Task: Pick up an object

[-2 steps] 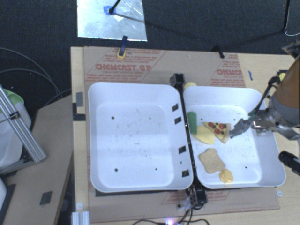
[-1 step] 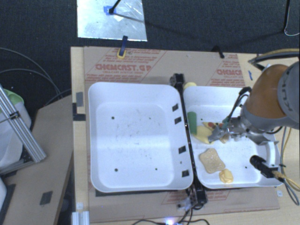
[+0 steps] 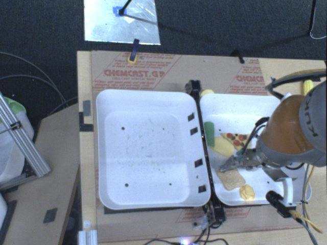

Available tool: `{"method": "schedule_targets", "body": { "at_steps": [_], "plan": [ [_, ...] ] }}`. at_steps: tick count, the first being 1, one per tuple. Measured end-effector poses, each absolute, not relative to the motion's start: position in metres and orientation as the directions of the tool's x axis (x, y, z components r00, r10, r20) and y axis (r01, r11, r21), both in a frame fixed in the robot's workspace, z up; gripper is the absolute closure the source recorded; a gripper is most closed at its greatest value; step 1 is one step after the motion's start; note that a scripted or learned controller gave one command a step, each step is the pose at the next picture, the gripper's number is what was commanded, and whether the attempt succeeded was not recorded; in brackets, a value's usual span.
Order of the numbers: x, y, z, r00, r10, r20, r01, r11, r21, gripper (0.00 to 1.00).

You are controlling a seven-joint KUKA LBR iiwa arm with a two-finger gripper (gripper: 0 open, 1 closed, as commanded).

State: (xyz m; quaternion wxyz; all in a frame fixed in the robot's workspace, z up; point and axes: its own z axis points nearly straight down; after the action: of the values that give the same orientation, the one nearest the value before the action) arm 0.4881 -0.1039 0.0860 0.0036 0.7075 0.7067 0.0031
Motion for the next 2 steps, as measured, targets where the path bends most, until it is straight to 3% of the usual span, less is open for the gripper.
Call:
{"method": "schedule_targets", "body": {
  "at_steps": [1, 2],
  "plan": [
    [0.537, -0.088, 0.087, -0.005, 1.000, -0.002, 1.000, 0.005, 0.009, 0.00],
    [0.486, -0.063, 0.188, -0.005, 1.000, 0.001, 1.000, 0.005, 0.003, 0.00]
  ]
}}
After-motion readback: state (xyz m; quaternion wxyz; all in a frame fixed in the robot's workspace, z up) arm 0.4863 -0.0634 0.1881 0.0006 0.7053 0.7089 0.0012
